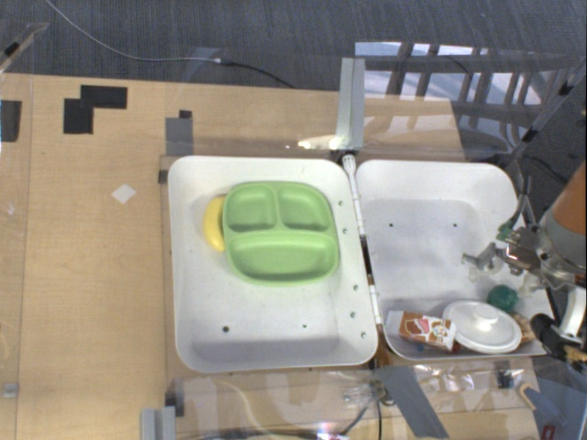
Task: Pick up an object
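Note:
In the right bin, a white bowl lies upside down near the front right corner. A red and brown snack packet lies just left of it. A small dark green object sits behind the bowl. My gripper hangs low at the right side of this bin, just above and behind the green object. The left bin holds a green divided plate with a yellow banana partly tucked under its left edge.
A metal post stands behind the seam between the bins. The bins' inner walls meet at a ridge. Wooden bench stretches to the left. Metal framing stands at the back right.

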Robot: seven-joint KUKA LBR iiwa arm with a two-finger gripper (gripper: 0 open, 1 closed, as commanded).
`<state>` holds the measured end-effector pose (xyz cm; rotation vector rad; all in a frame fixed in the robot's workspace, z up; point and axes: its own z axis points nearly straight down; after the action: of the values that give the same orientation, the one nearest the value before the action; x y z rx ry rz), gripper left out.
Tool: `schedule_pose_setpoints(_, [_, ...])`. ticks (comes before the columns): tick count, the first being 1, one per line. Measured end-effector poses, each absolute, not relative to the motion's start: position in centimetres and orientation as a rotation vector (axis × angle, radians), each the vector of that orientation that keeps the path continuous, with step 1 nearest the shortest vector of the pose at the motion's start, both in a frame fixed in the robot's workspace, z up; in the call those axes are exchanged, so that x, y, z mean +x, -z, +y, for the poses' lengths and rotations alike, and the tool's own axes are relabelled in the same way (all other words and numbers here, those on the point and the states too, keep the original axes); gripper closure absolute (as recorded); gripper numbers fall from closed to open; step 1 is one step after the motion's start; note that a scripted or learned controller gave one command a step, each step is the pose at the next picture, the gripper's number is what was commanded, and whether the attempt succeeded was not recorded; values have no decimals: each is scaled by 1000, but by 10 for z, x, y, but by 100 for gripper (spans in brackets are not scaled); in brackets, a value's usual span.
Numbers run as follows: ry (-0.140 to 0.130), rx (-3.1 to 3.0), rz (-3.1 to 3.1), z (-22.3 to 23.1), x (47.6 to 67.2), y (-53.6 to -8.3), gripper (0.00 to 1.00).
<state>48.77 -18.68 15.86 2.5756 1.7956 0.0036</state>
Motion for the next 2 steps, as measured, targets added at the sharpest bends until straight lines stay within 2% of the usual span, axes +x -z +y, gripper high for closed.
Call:
schedule_pose_setpoints(1, [-5,2378,2046,-187,565,-251,0])
schedule_pose_setpoints(2, [-3,2674,1647,-185,558,-95,0])
